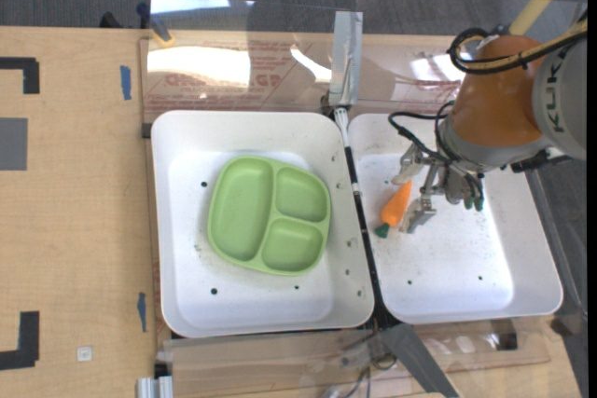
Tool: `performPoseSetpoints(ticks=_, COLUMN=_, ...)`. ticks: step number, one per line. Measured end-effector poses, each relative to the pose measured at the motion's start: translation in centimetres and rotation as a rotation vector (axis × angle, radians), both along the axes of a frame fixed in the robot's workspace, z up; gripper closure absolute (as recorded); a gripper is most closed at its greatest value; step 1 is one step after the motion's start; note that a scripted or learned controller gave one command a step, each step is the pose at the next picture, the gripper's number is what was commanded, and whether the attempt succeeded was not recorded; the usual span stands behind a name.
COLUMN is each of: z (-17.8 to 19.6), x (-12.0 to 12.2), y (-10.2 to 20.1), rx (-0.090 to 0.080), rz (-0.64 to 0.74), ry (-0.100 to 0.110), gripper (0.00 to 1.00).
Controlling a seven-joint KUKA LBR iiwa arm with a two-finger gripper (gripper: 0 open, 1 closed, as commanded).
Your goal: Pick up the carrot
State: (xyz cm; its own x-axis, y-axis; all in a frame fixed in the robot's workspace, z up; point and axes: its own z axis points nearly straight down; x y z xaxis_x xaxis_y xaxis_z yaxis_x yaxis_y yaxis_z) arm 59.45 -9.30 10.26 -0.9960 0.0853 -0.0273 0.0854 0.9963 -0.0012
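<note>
The orange carrot (395,205) lies on the floor of the right bin (466,280), near its left wall, with its green tip pointing toward the front. My gripper (414,193) hangs low over the bin just to the right of the carrot. It is open, with one finger (407,169) by the carrot's far end and the other finger (421,213) beside its right flank. The carrot is not clamped between them. The orange wrist band (494,98) sits above and behind.
A green divided plate (269,214) rests in the left bin (177,228). A ridge (357,219) separates the two bins, close to the carrot's left side. Black cables loop around the wrist. White floor lies to the right and front of the gripper.
</note>
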Motion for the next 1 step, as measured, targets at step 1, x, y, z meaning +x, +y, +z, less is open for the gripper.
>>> performPoseSetpoints(ticks=1, z=-1.3, x=0.72, y=0.11, rx=0.001, rz=0.041, ry=0.014, gripper=0.0)
